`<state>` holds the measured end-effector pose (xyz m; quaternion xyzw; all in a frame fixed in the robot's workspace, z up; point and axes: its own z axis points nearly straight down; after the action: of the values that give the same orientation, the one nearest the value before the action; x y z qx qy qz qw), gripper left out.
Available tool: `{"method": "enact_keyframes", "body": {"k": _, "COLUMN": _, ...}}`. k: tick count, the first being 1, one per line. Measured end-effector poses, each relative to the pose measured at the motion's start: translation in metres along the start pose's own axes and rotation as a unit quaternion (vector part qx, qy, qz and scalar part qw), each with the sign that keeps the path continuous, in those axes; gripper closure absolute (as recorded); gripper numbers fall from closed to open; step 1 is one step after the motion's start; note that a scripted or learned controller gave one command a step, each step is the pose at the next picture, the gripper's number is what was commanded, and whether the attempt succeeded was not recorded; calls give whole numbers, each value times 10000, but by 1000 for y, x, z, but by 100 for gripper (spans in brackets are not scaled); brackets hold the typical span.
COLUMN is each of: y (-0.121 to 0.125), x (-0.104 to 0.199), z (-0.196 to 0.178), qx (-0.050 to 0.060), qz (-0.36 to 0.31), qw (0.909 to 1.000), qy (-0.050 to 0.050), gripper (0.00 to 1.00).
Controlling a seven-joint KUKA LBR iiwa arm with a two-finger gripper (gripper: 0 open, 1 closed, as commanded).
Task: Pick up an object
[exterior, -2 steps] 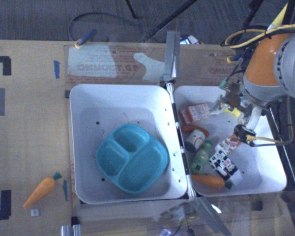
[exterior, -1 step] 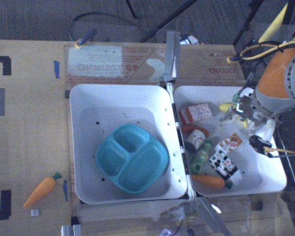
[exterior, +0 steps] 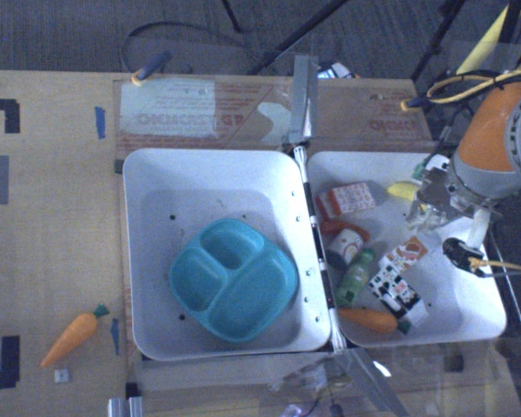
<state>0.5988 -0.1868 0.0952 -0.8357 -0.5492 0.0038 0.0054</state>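
Observation:
My gripper (exterior: 424, 214) hangs over the right bin (exterior: 478, 307), near its back right part, under the grey wrist and orange band. Just to its left lies a small yellow item (exterior: 401, 189). Below it rests a black, white and orange carton (exterior: 398, 283). Further left in the same bin are a red and white box (exterior: 348, 199), a red and white can (exterior: 345, 237) and a green bottle (exterior: 354, 278). An orange toy carrot (exterior: 370, 321) lies at the bin's front. I see nothing held in the gripper.
The left bin (exterior: 156, 181) holds a blue divided plate (exterior: 234, 278). A second toy carrot (exterior: 69, 339) lies on the bench at the front left, outside the bins. A black cable plug (exterior: 458, 254) hangs beside the arm over the right bin.

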Motion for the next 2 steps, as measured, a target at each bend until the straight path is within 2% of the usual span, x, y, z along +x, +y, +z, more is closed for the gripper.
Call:
{"method": "enact_keyframes", "body": {"k": 1, "y": -19, "x": 121, "z": -121, "qx": -34, "qz": 418, "qw": 9991, "qy": -10, "gripper": 100}}
{"method": "enact_keyframes", "body": {"k": 2, "y": 22, "x": 115, "z": -112, "qx": -41, "qz": 846, "qw": 9964, "qy": -10, "gripper": 100}}
